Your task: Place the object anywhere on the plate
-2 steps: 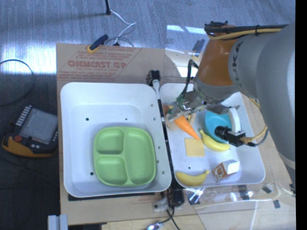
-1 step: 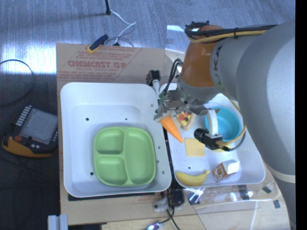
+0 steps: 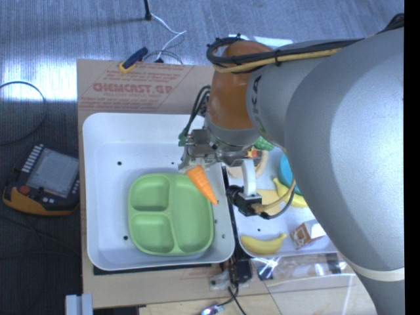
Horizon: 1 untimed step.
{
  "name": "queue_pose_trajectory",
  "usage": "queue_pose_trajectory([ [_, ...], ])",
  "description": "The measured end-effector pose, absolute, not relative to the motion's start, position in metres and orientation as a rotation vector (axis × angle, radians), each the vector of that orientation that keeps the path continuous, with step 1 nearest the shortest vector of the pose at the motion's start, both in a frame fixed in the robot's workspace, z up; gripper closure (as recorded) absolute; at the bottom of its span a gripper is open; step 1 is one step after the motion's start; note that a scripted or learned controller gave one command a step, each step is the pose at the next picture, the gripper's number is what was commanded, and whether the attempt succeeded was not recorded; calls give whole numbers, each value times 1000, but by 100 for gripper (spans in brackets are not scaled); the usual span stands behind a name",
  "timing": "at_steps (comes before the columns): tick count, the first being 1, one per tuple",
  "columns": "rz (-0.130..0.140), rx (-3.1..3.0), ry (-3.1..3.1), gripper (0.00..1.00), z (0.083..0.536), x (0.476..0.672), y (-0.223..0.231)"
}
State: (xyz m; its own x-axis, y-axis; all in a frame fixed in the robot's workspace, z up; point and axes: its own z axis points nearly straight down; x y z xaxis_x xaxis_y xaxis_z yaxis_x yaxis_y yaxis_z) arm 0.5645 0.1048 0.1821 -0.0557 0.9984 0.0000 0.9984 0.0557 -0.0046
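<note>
Clamped in the claw [image 3: 197, 166]: toy carrot [image 3: 202, 184], tip hanging just below, over the green plate's [image 3: 157, 218] right compartment.

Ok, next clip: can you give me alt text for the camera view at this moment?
A grey arm with an orange band reaches from the right, its gripper over the upper right edge of a green three-compartment plastic plate in the left white bin, an orange toy carrot just below it. The right bin holds a yellow toy banana and other items.
</note>
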Motion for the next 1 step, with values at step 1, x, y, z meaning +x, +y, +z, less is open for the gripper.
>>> queue_pose_trajectory([
  [1, 7, -2163, -2276, 0, 182, 565, 101],
])
